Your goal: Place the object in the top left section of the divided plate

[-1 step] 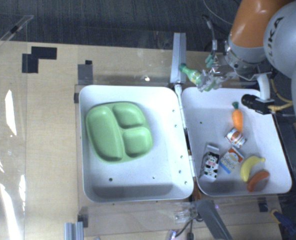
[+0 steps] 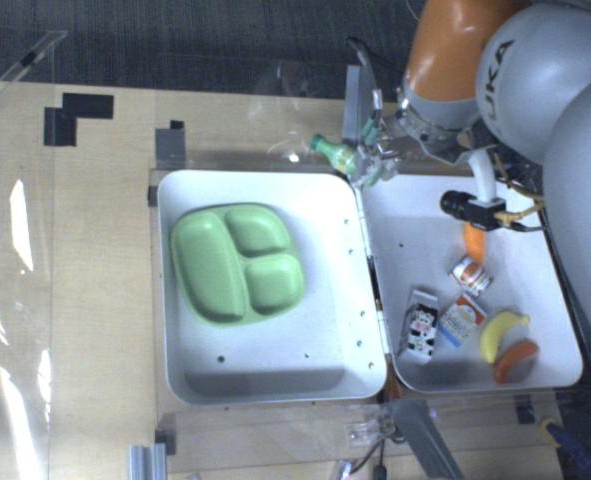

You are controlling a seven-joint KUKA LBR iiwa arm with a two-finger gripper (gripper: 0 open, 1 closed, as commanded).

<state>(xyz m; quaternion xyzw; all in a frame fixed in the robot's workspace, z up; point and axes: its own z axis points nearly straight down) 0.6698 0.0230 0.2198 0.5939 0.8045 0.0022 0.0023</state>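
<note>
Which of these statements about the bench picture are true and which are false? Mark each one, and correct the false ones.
1. The pale green divided plastic plate lies in the left white bin. True.
2. The yellow banana sits on the divided plate. False: it lies in the right white bin, near the bottom right corner.
3. The plate's sections hold no object. True.
4. The tool is over the middle of the plate. False: it is by the bins' top edge, where they meet.
5. A small green object shows beside the tool. True.
</note>
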